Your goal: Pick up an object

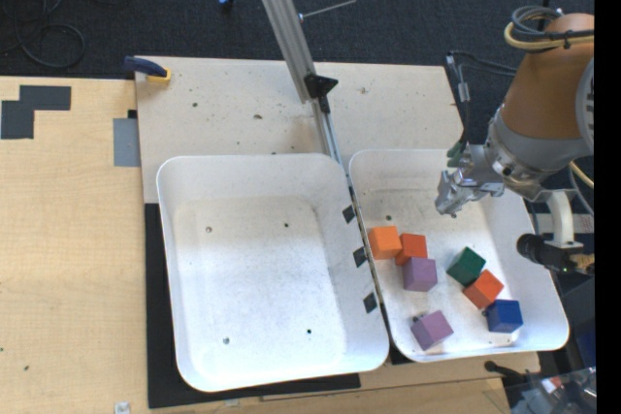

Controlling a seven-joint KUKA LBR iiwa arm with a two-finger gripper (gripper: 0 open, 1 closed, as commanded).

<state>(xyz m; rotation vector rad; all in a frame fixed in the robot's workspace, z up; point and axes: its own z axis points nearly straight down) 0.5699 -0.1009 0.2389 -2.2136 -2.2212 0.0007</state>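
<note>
Several small blocks lie in the right bin [388,172]: an orange block [384,241] touching a red-orange one [412,247], a purple block [420,274] just below them, a green block [467,265], another orange block [483,289], a blue block [504,315] and a second purple block [431,329] near the front rim. My gripper [449,202] hangs above the bin's back half, up and right of the orange block and apart from all the blocks. Nothing shows between its fingers.
The left bin [184,184] sits beside the right one, their rims meeting along a row of black clips [358,255]. A slanted aluminium bar [288,29] rises behind the bins. A blue and yellow clamp [147,68] lies at the bench's back left corner.
</note>
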